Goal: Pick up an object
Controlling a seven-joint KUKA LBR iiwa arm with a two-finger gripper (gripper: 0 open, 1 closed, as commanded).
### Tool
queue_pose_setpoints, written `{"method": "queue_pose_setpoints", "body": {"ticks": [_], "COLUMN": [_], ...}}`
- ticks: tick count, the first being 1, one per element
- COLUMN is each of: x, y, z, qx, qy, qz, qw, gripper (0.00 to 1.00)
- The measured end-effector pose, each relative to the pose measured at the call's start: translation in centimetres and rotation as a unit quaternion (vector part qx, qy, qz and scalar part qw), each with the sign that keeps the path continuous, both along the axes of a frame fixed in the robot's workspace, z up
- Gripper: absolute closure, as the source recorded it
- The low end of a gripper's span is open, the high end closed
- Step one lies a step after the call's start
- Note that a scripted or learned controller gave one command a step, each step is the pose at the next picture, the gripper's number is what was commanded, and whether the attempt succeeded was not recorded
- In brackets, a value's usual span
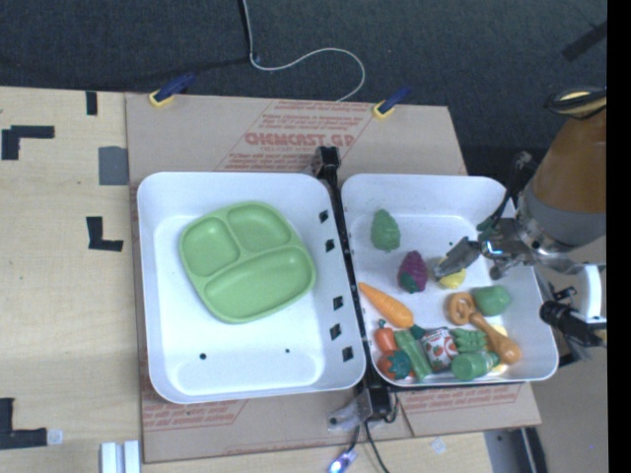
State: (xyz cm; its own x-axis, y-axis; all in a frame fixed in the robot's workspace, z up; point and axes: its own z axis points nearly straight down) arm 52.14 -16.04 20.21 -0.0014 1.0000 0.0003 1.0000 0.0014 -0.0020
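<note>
**Caller:** Down at the near edge of the right bin (493, 187) you've got the crowd: a red-and-white packet (437, 346) lying among green toy veg, a red piece tucked in the corner (396, 365). Leave that pile alone, it's too tangled for a clean pinch.

**Spotter:** Agreed. One step back there's the carrot (386, 305), long and orange, lying at a slant near the divider, and the tan ring-ended toy (480, 321) just right of it.

**Caller:** And your hand (461, 257)?

**Spotter:** It's low over the middle of the right bin, fingers pointing left. You want to know whether it's spread or pressed together? I can't tell from this angle, the tips blur into each other. Nothing visible between them.

**Caller:** So what do you go for?

**Spotter:** The yellow piece (453, 279), I'd judge. It sits just under the fingertips, small, rounded, partly hidden by the hand. The purple grape bunch (413, 271) is just left of it, knobbly, nearly touching, so it would be easy to nudge by mistake.

**Caller:** Then come straight down, centre on the yellow, and close slowly. If it slips, the green lump (385, 231) farther back stands well apart from everything.

**Spotter:** Left bin (158, 294) holds the green divided plate (247, 260), with cardboard (296, 131) on the tabletop (59, 264) beyond.
</note>
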Motion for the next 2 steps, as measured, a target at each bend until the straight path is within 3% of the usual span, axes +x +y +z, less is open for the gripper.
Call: {"method": "queue_pose_setpoints", "body": {"ticks": [1,2], "x": [-4.2,-3.9], "y": [2.6,2.5], "z": [-10.9,-9.4], "qx": [0.0024,0.0009], "qy": [0.005,0.002], "qz": [0.000,0.000], "qw": [1.0000,1.0000], "gripper": [0.00,1.00]}}
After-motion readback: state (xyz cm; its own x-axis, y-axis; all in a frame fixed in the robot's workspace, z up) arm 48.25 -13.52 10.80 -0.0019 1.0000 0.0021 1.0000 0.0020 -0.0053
